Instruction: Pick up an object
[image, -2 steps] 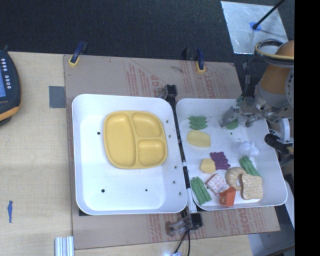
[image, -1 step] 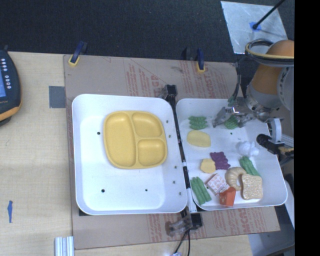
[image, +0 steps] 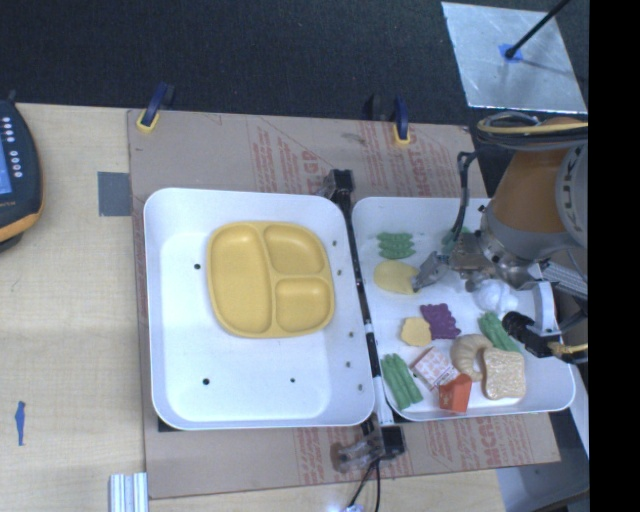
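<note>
1. My tool: low over the upper middle of the right bin, at the end of my grey arm with its orange band. The dark fingers point left toward the yellow piece; I cannot tell whether they are spread or pressed together. Nothing is seen between them.
2. Left bin: holds one yellow divided plate, three compartments, lying flat in the upper half.
3. Right bin, upper part: green ridged piece near the top left; pale yellow piece just below it, just beside my tool's tips.
4. Right bin, middle: small yellow piece touching a purple cluster; a white lump under my wrist.
5. Right bin, lower part: green pod at the left wall; red-and-white packet; orange-red piece; slice of bread; a tan round piece between packet and bread.
6. Counter: pale wood, with brown cardboard under both bins.
</note>
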